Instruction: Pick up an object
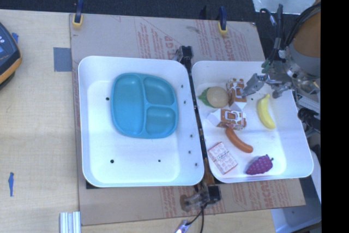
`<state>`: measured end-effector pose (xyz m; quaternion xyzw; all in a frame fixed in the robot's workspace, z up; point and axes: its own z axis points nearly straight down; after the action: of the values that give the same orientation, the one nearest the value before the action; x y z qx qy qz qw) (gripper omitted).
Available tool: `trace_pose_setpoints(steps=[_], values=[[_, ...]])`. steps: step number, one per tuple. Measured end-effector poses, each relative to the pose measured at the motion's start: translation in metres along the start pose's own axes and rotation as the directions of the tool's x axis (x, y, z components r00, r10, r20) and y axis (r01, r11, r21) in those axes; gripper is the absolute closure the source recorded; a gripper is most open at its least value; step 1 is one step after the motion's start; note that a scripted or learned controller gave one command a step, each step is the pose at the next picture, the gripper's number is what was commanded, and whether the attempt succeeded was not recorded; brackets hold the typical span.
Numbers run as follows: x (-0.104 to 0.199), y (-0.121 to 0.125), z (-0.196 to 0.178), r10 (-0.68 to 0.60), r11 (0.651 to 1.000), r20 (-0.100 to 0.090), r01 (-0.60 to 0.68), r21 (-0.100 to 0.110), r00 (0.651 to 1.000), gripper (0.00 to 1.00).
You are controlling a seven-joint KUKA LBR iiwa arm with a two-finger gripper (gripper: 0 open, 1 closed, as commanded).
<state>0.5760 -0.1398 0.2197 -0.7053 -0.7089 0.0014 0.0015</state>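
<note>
A wooden worktop (38,133) seen from above at a slant, with a sheet of brown cardboard (136,35) clamped to it and two shallow white bins side by side on the cardboard. At the far left edge sits part of a dark device with an orange rim (6,57). The left bin (92,166) holds one thing: a light blue divided plate (144,105), lying flat toward the bin's upper middle. The right bin (297,155) holds a scatter of toy food. From its left side: a pale round item on a green leaf (215,97), then two small red-and-white cartons, one near the top (236,88) and one just below it (232,117), an orange-red sausage (239,140) lying at a slant, a flat red-and-white packet (222,157) near the front, a purple bunch of grapes (259,164) in the front right, and a yellow banana (265,112) toward the right wall. The grey arm reaches in from the right, and its tool (264,84) hangs over the upper right of this bin, above the gap between the top carton and the banana. Its two fingers appear spread apart with nothing between them. Judging by this, the pick is not yet done: nothing has been lifted, every item lies in the bin, and descending, closing on an item and raising it all remain. The banana and the top carton lie nearest.
</note>
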Motion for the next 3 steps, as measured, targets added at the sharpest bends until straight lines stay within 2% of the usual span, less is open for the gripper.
trace_pose_setpoints(steps=[1,2,3], values=[[0.002,-0.033,0.110,0.001,1.000,0.001,-0.001,-0.017,1.000,0.00],[0.029,-0.036,0.115,0.006,0.999,0.016,-0.006,-0.036,1.000,0.00],[0.024,0.005,0.116,0.001,1.000,0.002,-0.001,-0.022,1.000,0.00]])
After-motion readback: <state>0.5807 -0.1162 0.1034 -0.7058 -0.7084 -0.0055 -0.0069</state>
